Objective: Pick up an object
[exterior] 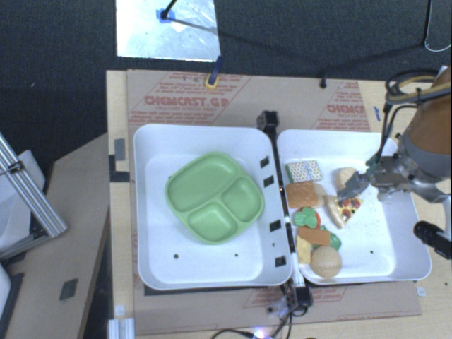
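The right bin holds several toy foods. A pizza slice lies near its middle, with a pale wedge-shaped piece just above it. A checkered block, an orange bun-like piece, a green and red vegetable piece, an orange strip and a tan ball line the bin's left side. My gripper reaches in from the right and hovers right over the pizza slice and the pale wedge. Nothing is visibly held.
The left bin carries a green divided plate. A black divider with clips runs between the bins. A metal frame stands off the bench at the left. A shiny sheet lies beyond the bench.
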Controlling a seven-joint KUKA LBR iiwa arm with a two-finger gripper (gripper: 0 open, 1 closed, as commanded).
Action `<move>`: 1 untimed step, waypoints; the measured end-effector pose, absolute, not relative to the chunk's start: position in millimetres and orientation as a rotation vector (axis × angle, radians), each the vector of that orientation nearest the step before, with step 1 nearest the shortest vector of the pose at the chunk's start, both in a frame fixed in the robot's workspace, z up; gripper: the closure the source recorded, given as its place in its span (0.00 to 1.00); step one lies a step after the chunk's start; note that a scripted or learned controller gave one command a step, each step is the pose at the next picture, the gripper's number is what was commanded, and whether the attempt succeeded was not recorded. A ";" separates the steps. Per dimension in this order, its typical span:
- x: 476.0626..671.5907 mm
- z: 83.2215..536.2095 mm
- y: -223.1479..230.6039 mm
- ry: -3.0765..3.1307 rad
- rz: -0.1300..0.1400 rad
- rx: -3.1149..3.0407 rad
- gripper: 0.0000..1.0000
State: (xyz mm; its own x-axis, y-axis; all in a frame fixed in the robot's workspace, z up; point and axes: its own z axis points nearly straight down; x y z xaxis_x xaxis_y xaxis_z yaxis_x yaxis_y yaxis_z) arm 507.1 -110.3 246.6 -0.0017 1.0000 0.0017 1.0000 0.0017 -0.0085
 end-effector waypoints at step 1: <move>509.1 251.2 -110.2 -2.227 -0.002 -2.218 0.00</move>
